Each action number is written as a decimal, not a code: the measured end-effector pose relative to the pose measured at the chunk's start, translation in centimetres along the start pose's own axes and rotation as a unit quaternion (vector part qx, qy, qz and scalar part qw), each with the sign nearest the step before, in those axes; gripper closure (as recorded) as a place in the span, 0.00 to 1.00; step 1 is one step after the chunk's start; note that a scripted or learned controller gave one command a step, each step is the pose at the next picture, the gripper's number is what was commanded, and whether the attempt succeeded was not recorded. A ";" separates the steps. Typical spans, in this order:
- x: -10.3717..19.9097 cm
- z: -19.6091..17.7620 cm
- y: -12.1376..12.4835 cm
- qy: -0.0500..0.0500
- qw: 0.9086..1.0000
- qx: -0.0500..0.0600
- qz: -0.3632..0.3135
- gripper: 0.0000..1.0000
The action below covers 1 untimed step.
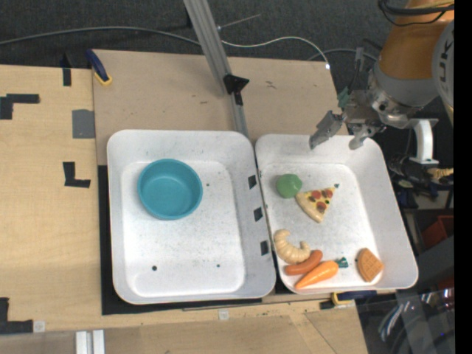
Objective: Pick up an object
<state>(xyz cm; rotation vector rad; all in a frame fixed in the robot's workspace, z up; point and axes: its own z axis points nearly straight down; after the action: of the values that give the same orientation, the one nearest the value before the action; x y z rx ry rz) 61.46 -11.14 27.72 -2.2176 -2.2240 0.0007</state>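
I am seeing the gripper (341,133) hovering over the right bin's (391,220) far edge, fingers spread wide, holding nothing. The toys are lying below: I judge the carrot (318,273) light, stiff and slippery, best pinched across its thick middle.

right bin (383,190): green ball (289,185) | pizza slice (316,202) | croissant (292,248) | carrot (318,273) | waffle (369,264)

A light tan wooden benchtop (44,220) marked with black tape strips (74,175) sits over dark grey carpet flooring (110,6); thin cables (280,43) cross it.
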 end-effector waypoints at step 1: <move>0.0 0.0 0.0 0.000 1.000 0.000 0.000 0.00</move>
<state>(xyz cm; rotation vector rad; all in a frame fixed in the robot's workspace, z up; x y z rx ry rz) 61.46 -11.15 27.72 -2.2177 -2.2239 0.0008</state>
